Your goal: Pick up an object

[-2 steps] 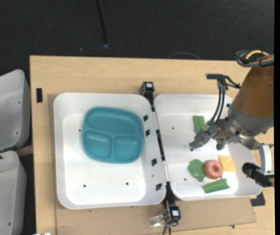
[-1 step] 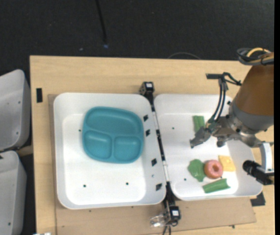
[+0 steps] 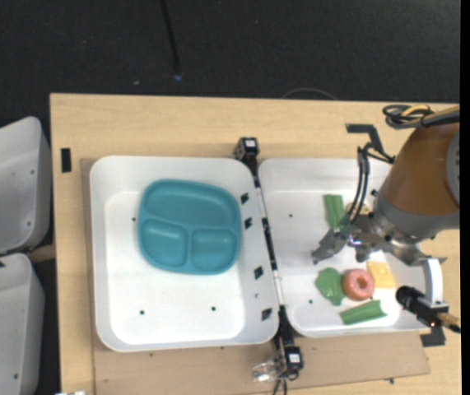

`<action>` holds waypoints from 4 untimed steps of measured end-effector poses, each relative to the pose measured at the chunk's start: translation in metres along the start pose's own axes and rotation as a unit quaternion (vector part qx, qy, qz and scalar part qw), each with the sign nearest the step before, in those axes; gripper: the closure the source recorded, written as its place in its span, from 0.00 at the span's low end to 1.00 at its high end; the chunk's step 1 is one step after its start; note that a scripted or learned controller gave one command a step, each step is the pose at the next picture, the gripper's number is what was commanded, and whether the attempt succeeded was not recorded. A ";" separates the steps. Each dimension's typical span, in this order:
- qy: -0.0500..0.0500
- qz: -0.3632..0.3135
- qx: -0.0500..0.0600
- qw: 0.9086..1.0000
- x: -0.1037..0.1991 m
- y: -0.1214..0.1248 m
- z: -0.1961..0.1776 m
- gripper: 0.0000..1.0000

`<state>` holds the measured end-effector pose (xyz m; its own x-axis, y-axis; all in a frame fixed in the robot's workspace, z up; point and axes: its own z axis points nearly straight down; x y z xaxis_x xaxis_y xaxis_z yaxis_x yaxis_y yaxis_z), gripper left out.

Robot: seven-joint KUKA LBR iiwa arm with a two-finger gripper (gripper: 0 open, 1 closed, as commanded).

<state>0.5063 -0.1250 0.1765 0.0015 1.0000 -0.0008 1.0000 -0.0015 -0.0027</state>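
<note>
A pale wooden bench [image 3: 177, 122] holds two shallow white plastic bins with rounded corners, set side by side and joined along a seam with small black clips. The left bin [image 3: 119, 303] contains a smooth teal plastic plate [image 3: 190, 225], rounded and divided into three compartments, lying flat in the upper middle of the bin.

The right bin [image 3: 300, 188] holds a cluster of small toy food pieces near its lower right corner. A flat green leaf-shaped piece [image 3: 329, 285] lies beside a pink ring-shaped doughnut [image 3: 358, 284], the two touching or nearly so. Just below them rests a long green bean-like piece [image 3: 360, 312]. A yellow block [image 3: 380, 272], partly hidden by the arm, sits to the right of the doughnut. A narrow upright green strip [image 3: 333, 210] lies apart, higher in the bin.

The grey arm with its orange band [image 3: 420, 175] reaches in from the right. Its gripper [image 3: 331, 251] hangs over the bin between the green strip and the leaf-shaped piece; the dark fingers appear spread apart with nothing between them, though the view here is blurred
</note>
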 end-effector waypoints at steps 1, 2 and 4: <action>0.000 0.000 0.001 1.000 0.000 -0.007 0.062 0.00; 0.000 0.002 -0.001 1.000 -0.002 -0.006 0.076 0.00; 0.000 -0.002 -0.004 1.000 -0.001 -0.008 0.002 1.00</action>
<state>0.4984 -0.1262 0.1748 -0.0023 1.0000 -0.0016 1.0000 0.0023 0.0062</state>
